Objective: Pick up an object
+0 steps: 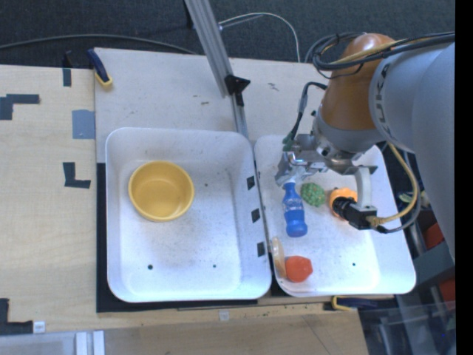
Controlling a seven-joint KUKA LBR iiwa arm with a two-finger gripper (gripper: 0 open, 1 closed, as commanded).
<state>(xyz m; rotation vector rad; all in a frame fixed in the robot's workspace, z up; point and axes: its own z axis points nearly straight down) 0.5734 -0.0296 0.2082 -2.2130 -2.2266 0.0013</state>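
My gripper (pixel 295 170) hangs over the upper left part of the right bin (pixel 384 268), under the orange-banded wrist. Just below it lies a blue bottle (pixel 294 213), its cap end pointing up toward the gripper; I see nothing held. A green lumpy object (pixel 314 194) sits right of the bottle's top, and a small orange object (pixel 341 200) lies further right, partly behind a black cable part. A red object (pixel 298 269) rests near the bin's front left.
The left bin (pixel 214 250) holds a yellow bowl (pixel 161 191) at its left side. A slim beige item (pixel 277 251) lies along the right bin's left wall. A grey pole (pixel 214 43) slants in from the top, ending between the bins.
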